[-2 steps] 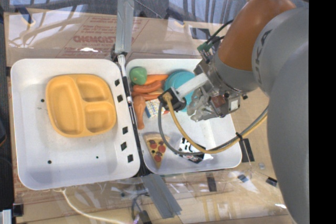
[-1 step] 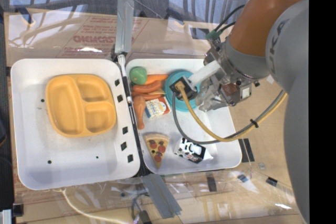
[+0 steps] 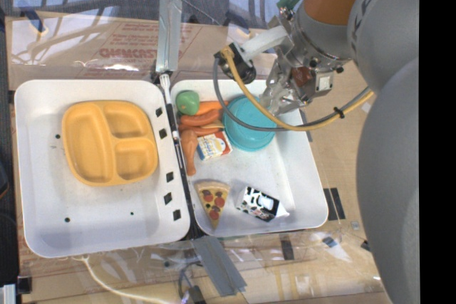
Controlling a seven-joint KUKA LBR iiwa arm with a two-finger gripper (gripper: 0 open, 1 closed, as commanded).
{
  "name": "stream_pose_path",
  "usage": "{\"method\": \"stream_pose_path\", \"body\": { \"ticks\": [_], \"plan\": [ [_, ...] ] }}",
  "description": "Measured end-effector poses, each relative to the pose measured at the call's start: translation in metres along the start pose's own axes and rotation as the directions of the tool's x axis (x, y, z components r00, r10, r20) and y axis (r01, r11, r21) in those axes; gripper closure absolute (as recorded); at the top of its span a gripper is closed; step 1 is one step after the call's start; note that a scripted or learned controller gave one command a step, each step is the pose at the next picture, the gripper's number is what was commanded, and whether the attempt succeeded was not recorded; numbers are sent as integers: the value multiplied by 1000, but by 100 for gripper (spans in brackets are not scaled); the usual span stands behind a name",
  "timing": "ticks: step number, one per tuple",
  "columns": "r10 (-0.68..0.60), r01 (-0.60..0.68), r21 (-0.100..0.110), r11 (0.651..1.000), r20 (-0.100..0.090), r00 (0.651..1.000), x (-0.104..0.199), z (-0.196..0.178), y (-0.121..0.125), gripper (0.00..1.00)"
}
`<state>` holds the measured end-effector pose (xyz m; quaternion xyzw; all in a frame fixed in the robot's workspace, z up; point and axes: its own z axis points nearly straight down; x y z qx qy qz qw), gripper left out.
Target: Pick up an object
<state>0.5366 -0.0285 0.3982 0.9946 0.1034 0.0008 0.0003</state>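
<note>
The right bin (image 3: 303, 174) holds several toy items. A teal bowl (image 3: 246, 130) lies at its back, with a green ball (image 3: 188, 102) and orange carrots (image 3: 196, 119) at the back left. A small milk carton (image 3: 213, 146) lies beside the carrots. A pizza slice (image 3: 212, 201) and a black-and-white carton (image 3: 259, 204) rest near the front. My gripper (image 3: 283, 97) hangs over the bowl's back right rim, with nothing visibly held.
The left bin (image 3: 35, 174) holds a yellow divided plate (image 3: 109, 141). A metal divider (image 3: 168, 39) runs between the bins at the back. A yellow cable (image 3: 242, 92) loops from the wrist over the bowl. The big grey arm (image 3: 385, 46) covers the right side.
</note>
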Motion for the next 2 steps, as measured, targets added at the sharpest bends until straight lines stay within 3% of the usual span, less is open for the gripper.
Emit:
{"method": "stream_pose_path", "body": {
  "ticks": [1, 2],
  "plan": [
    [-78, 78, 6, 997, 14, 997, -30, 129, -2, 100],
    [-159, 159, 5, 987, 8, 987, -65, 177, 11, 100]
  ]
}}
